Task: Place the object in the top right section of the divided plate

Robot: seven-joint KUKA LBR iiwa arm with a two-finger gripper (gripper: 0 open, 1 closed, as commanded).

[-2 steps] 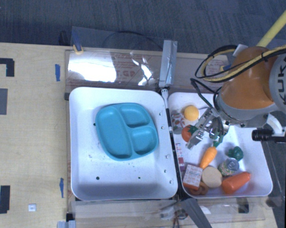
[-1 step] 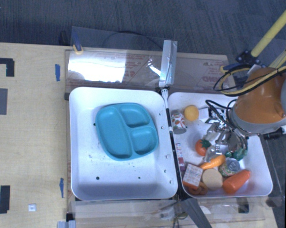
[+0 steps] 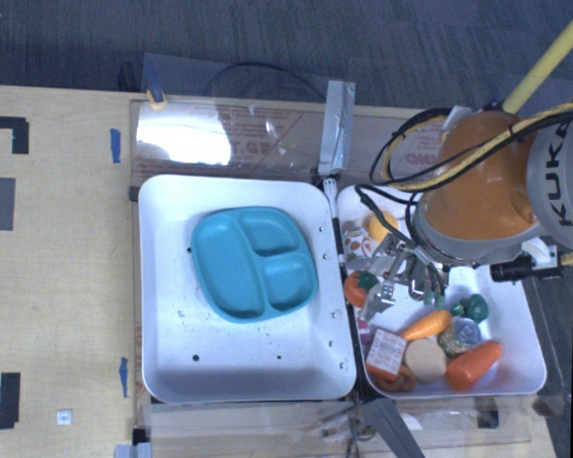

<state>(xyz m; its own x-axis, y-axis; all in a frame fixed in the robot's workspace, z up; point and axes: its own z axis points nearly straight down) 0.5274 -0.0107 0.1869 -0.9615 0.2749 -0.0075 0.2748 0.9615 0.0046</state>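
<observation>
You see 2 white bins side by side on the bench [image 3: 51,262]. The left bin [image 3: 161,341] holds a blue divided plate [image 3: 254,262] with 3 sections, lying flat near the middle. The right bin [image 3: 526,344] holds a pile of toy food: an orange carrot [image 3: 426,324], a bigger orange-red carrot [image 3: 474,363], a round tan bun [image 3: 425,361], a small white and red box [image 3: 386,350] and a green piece [image 3: 474,308]. The arm [image 3: 476,188] reaches in from the right, and its gripper [image 3: 397,274] hangs low over the left part of the right bin, just above the toys. You cannot tell how wide the gripper is or if it has hold of any toy, because the metal parts blur into the pile.
</observation>
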